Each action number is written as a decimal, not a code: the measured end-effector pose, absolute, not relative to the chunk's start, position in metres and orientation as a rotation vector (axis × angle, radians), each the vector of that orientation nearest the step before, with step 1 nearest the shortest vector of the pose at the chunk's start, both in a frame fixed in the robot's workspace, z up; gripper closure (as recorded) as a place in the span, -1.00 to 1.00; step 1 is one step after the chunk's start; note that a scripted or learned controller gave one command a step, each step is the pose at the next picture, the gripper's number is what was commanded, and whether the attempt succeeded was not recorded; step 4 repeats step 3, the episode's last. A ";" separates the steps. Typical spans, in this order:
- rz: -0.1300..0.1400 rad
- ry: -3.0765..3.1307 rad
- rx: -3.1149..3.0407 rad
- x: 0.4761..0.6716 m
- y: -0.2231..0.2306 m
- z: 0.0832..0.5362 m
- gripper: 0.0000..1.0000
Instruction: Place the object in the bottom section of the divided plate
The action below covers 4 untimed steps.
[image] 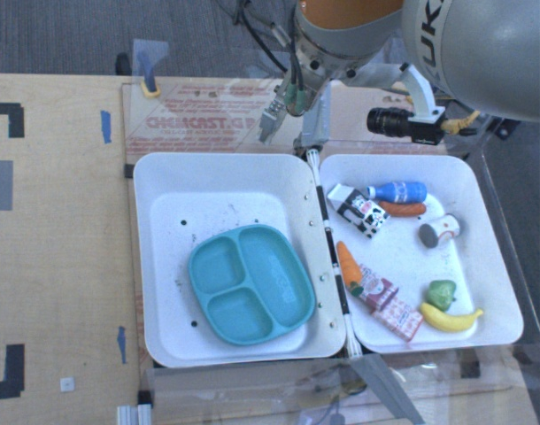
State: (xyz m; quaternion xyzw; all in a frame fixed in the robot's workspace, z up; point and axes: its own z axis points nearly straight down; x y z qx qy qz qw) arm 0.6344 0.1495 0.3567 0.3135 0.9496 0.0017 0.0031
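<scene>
Pale wood bench (49, 237) carries two shallow white bins side by side, the left bin (155, 184) and the right bin (482, 202), under a grey arm with an orange band. The gripper (293, 124) hangs above the far rims where the bins meet, its two fingers spread apart with nothing between them and touching nothing.

Below and to the left of it, well apart, the blue divided plate (250, 282) lies flat in the left bin, all three sections bare. Below and to the right, in the right bin, lie a blue bottle (396, 191), a black-and-white carton (359, 212), a carrot (347, 265), a pink box (389, 303), a banana (449, 317), a green pepper (442, 293) and a small cup (438, 230).
</scene>
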 end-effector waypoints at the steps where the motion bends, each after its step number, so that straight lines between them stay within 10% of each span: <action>1: 0.006 2.973 0.999 0.645 0.228 0.438 1.00; 2: 0.000 2.856 1.307 0.622 0.191 0.436 1.00; 4: 0.007 3.001 0.906 0.648 0.217 0.437 1.00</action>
